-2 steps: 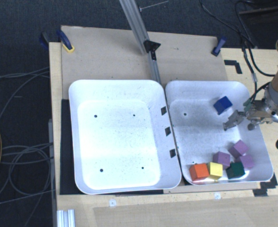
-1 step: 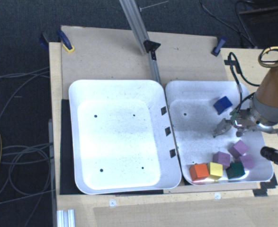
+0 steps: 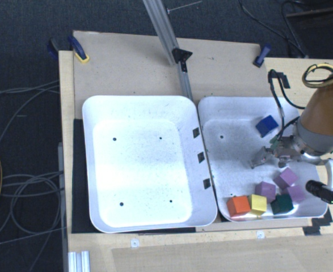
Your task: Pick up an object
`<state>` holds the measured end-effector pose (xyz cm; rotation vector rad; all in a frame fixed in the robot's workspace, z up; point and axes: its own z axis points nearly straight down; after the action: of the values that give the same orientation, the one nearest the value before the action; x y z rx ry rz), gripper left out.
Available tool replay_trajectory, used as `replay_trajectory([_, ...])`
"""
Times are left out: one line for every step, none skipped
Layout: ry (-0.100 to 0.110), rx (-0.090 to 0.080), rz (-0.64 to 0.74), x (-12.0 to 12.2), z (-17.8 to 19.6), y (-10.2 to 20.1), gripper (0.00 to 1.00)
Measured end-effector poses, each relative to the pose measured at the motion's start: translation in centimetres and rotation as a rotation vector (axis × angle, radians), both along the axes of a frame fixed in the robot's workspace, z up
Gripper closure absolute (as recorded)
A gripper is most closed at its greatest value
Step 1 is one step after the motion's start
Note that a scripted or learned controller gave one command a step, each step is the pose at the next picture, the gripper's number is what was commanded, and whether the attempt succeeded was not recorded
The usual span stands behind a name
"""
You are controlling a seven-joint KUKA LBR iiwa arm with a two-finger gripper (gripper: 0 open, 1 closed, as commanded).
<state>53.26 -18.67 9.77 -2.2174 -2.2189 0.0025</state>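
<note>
My gripper (image 3: 270,161) hangs low over the middle of the right bin (image 3: 226,115), open, with bare bin floor between its fingers. A blue cube (image 3: 266,124) lies just behind it, toward the far side. A purple block (image 3: 288,177) sits just in front and to the right of it. Along the bin's near edge lie an orange block (image 3: 239,205), a yellow block (image 3: 258,203), a green block (image 3: 281,204) and two more purple blocks (image 3: 265,188) (image 3: 296,194). The gripper touches none of them.
The left bin (image 3: 138,163) stands beside the right one, with black clips (image 3: 200,156) along their shared wall. A slanted metal pole (image 3: 163,24) rises from the bench behind the bins. Black cables (image 3: 279,89) trail by the arm's orange band (image 3: 325,115).
</note>
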Motion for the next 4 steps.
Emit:
replay_trajectory([-0.005,-0.001,0.001,0.1,1.3,0.0,1.0])
replay_trajectory([-0.013,-0.005,0.002,0.8,7.6,0.2,1.0])
replay_trajectory([-0.014,-0.006,0.001,1.2,14.0,-0.4,1.0])
replay_trajectory([-0.01,-0.004,0.001,1.3,16.2,-0.4,1.0])
